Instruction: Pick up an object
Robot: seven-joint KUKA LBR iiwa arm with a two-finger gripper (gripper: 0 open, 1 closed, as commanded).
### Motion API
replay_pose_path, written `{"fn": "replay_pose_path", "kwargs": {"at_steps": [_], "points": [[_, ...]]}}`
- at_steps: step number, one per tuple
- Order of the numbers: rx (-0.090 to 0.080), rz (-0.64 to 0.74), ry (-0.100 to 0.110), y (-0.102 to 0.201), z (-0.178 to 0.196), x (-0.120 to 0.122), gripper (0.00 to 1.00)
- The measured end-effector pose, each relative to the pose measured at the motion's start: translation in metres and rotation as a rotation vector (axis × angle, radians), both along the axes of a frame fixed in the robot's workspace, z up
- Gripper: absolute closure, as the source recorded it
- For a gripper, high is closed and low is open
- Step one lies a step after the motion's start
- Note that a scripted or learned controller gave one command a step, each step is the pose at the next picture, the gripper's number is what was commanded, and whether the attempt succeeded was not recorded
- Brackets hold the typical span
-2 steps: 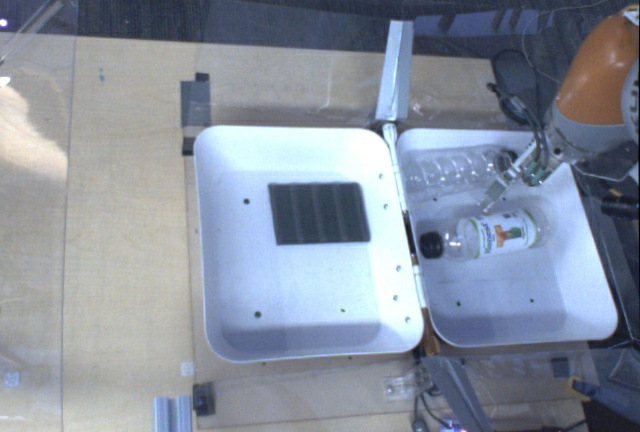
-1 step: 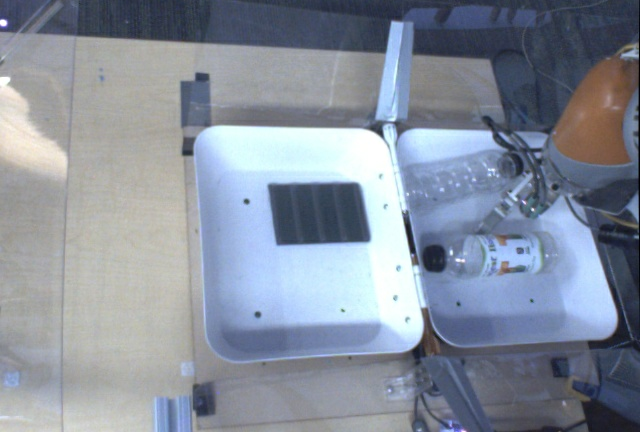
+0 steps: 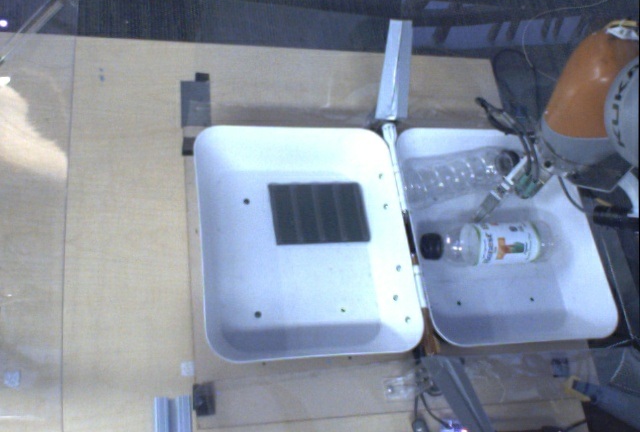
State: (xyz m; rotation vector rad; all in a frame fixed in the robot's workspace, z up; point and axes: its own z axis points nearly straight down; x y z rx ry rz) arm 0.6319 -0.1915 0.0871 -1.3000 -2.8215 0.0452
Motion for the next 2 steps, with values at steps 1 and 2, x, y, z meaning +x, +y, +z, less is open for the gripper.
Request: {"fn": "replay_pose_path", "kwargs": {"at_steps": [1,2], "points": [[-0.004,0.112,-0.014,0.006,0.001,-0.005,0.00],[0.015,0.196,-0.054,0.082,0.003,-0.070,0.00]]}}
